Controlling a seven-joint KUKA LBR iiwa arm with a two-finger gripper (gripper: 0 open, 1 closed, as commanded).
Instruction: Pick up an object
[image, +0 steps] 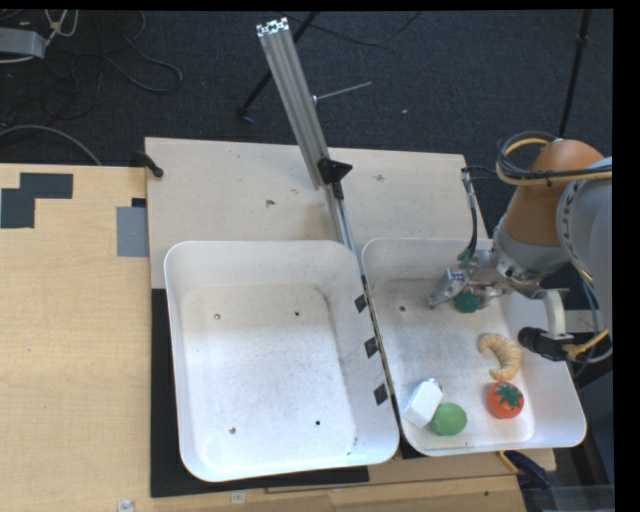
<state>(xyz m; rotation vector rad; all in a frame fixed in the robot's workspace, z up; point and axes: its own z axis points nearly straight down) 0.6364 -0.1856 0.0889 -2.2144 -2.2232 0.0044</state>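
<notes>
Dark carpeted floor, pale bench (250, 195), two white bins (260, 360), jaws (462, 292) closed around a small green object (467, 300).

Two shallow white bins sat side by side on the pale tabletop (240, 195), the left bin (260, 360) beside the right bin (560, 425). A slanted aluminium rail (298, 105) rose behind them. Black cables (90, 60) lay on the dark floor (430, 70).

one fixed camera looks down aslant on both white bins (270, 262).
</notes>
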